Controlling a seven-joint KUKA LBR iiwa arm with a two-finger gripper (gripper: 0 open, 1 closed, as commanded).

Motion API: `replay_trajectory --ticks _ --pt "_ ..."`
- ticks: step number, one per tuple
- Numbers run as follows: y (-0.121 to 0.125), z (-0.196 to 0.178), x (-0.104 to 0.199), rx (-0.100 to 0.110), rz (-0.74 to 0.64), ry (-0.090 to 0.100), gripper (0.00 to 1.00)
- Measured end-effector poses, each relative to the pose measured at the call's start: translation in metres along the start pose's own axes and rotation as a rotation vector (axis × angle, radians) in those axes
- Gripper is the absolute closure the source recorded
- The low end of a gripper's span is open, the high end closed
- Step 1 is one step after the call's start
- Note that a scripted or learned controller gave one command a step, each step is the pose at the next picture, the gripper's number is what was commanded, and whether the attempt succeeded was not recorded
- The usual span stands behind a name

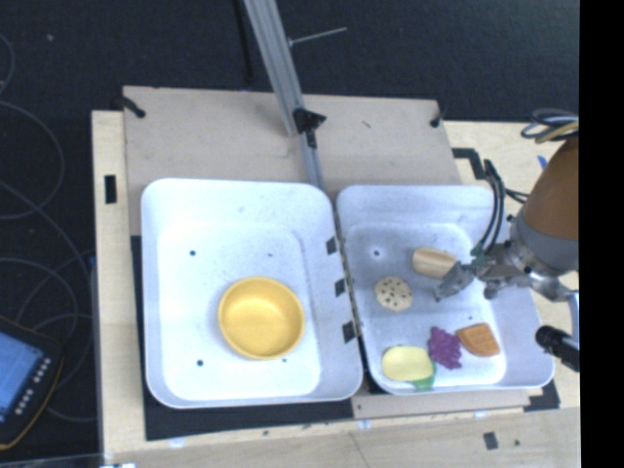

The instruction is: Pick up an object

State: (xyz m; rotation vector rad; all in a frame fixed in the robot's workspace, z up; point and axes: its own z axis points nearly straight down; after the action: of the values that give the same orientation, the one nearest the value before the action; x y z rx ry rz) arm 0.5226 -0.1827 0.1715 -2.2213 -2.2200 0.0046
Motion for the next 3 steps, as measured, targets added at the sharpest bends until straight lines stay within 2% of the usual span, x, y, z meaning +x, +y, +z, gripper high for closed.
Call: replay_trajectory --ticks 1,2,3 --pt "-0.009 0.059 0.000 0.002 0.000 0.001 0.00" --pt "-0.009 0.071 -0.001 -0.003 0.002 -0.001 0.00" --pt "-0.007 0.059 -0.002 -0.008 0.009 -0.001 1.00"
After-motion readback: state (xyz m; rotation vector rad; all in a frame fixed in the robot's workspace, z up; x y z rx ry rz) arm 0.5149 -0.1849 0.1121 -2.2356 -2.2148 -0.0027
